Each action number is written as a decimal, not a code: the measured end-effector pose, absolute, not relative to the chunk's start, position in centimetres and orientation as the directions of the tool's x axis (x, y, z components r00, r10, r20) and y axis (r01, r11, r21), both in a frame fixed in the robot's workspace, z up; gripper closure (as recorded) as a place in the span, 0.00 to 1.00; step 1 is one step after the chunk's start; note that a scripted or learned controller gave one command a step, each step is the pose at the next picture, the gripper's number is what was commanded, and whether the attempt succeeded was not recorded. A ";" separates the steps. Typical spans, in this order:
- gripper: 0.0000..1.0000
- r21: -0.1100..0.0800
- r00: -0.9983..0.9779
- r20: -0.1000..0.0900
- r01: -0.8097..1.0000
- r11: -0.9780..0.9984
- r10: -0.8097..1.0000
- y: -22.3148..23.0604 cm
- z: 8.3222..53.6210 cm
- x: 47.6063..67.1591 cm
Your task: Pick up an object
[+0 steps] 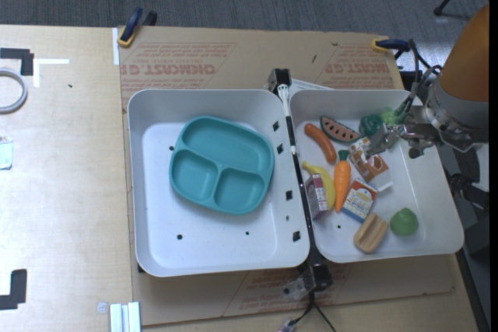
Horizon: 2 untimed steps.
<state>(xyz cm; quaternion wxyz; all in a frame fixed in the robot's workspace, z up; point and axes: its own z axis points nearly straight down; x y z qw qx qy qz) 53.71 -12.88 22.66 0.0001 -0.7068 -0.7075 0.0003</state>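
Bun [371,233] and lime [404,221] by right bin's [436,245] near rim, fingers [381,140] state unclear.

The right bin [436,241] held a jumble of toy food. A sausage [320,142] and a watermelon slice [339,128] lay toward its eleven o'clock, a carrot [341,181] and a banana [320,175] at centre-left, a bread roll [370,232] and a green apple [404,222] near five o'clock.

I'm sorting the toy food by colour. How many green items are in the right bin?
2: a green ball near the bin's front right corner, and a darker green piece at the back beside the gripper. The arm may hide more.
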 end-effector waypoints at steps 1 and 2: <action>0.00 0.018 0.001 -0.006 1.000 -0.001 1.000 -11.1 10.9 58.0; 1.00 0.018 0.006 -0.008 1.000 -0.006 1.000 -11.3 12.1 58.1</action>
